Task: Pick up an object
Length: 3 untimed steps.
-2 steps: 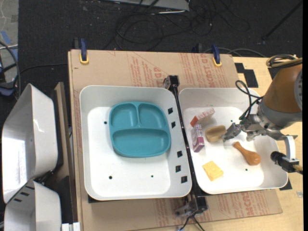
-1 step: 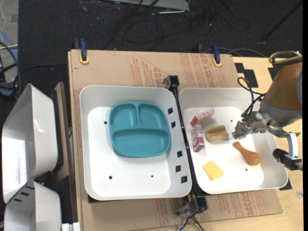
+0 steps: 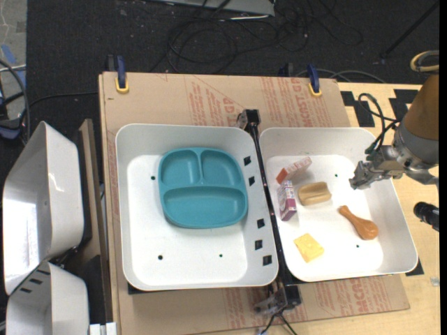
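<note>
Two white bins (image 3: 133,187) sit on a tan table (image 3: 230,103) printed with reddish lettering; the left one carries a teal divided plate (image 3: 202,187). In the right bin (image 3: 391,250) lie a yellow block (image 3: 308,247), a tan bread-coloured piece (image 3: 314,193), an orange-brown drumstick shape (image 3: 359,222), a purple-and-white carton (image 3: 287,201) and a red-and-white packet (image 3: 293,168). The pincer (image 3: 362,178) is dark grey.

A teal divided plate (image 3: 203,188) is seen in the left bin (image 3: 133,208). Both bins are carried by a brown worktop (image 3: 209,96), clamped at the back edge (image 3: 121,75).
</note>
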{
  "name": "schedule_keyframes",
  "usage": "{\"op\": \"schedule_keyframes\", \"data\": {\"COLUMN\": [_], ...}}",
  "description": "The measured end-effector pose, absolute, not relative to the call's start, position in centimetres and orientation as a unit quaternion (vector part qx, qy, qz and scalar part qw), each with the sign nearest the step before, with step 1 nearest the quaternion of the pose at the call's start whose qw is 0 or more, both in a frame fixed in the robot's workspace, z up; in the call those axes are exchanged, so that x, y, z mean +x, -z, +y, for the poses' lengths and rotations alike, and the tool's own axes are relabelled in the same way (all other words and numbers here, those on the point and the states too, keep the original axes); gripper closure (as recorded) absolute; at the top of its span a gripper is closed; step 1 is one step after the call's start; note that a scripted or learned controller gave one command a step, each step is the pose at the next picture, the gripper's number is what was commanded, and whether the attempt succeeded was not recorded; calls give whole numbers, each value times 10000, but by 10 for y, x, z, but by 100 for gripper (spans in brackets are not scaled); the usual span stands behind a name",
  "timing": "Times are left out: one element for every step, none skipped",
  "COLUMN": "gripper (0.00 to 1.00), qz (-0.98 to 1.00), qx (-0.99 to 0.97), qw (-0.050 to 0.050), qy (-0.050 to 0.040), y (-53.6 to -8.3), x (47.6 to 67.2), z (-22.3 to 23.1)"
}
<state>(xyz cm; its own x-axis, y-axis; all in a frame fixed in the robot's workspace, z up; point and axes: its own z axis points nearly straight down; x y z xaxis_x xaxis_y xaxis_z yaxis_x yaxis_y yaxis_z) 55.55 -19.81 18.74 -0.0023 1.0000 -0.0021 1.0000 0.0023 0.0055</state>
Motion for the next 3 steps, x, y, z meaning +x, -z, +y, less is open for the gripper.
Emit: {"op": "schedule_keyframes", "data": {"gripper": [100,100,100], "qz": [7082,7082,7099], "qx": [7060,7060,7043], "qw": [35,24,-2], "qy": [-14,-8,-7], "y": [-248,-280,-281], "x": [550,551,560], "z": [-197,-198,-147]}}
